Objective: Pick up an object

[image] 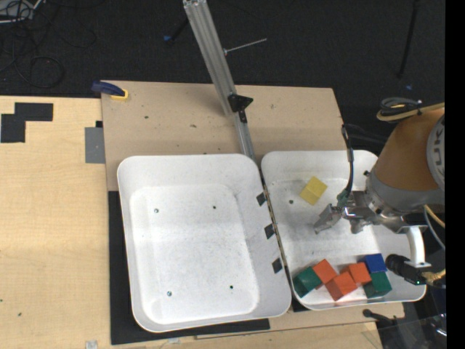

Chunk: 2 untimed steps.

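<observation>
Arm: reaches in from the right, over the right bin.
End effector: hangs over the middle of the right bin, nothing between its prongs; they look spread apart, though the view is small, so I read it as open.
Yellow block: lies alone in the upper middle of the right bin, just beside the end effector and apart from it.
Block cluster: green block, orange block, a second orange block, a third orange block, blue block and a dark green block sit packed along the bin's near edge.
Left bin: holds no blocks.
Step in hand: by my judgement, the approach; nothing is grasped yet.
Next move: probably shift over the yellow block, centre on it, lower, then close. It is the easier target, being apart from the others.
</observation>
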{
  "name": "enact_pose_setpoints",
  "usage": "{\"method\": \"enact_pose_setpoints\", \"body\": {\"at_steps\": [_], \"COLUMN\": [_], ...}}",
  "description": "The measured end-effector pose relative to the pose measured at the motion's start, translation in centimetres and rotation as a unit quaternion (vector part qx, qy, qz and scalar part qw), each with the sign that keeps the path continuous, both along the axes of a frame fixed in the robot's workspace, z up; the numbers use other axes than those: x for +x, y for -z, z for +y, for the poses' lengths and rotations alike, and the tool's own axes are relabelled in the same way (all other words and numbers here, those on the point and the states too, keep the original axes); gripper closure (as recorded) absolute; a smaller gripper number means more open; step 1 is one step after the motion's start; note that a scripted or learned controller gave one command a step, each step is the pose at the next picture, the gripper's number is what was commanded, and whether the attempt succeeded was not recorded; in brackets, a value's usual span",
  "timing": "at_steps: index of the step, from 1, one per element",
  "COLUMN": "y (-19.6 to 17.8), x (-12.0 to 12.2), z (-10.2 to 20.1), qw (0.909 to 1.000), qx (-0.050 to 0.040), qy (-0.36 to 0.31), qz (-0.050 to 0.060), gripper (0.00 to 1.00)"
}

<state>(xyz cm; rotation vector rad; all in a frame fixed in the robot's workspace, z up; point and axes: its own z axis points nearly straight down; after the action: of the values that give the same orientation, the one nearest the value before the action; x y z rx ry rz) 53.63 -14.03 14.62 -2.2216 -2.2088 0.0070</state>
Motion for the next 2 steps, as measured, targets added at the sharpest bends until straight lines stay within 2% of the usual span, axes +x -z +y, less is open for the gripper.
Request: {"method": "enact_pose_setpoints", "body": {"at_steps": [1,2], "y": [5.3,4.1], "x": [-0.1,-0.1], "z": [0.1,-0.1], "qw": [1.0,1.0], "qx": [-0.0006,-0.0007], "qy": [-0.002,0.002], "qz": [-0.002,-0.002], "gripper": [0.0,1.0]}}
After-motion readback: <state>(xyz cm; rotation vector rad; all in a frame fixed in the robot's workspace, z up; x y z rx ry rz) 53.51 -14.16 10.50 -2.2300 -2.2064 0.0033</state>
